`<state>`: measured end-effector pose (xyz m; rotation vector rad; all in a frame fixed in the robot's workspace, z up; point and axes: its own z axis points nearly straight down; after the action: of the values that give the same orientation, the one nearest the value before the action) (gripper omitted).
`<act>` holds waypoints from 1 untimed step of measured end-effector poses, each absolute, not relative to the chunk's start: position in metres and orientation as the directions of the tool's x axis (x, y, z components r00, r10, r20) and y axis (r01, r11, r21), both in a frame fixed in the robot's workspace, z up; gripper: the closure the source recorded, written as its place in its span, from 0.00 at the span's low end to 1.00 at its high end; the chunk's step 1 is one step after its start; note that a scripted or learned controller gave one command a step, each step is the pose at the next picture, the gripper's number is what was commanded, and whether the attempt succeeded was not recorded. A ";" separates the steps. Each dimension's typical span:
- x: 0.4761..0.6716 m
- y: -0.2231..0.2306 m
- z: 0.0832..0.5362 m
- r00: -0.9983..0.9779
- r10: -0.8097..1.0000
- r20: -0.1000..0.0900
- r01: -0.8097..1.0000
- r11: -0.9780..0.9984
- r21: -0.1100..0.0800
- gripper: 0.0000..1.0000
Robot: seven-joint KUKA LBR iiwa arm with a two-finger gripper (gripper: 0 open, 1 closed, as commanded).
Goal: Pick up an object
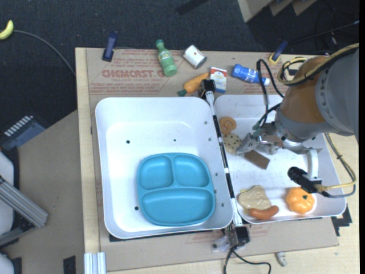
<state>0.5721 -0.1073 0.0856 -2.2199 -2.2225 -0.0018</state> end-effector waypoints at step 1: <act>0.551 -0.092 0.084 0.000 1.000 0.001 1.000 0.000 -0.002 0.00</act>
<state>0.5514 -0.0924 0.0844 -2.2202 -2.2196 0.0011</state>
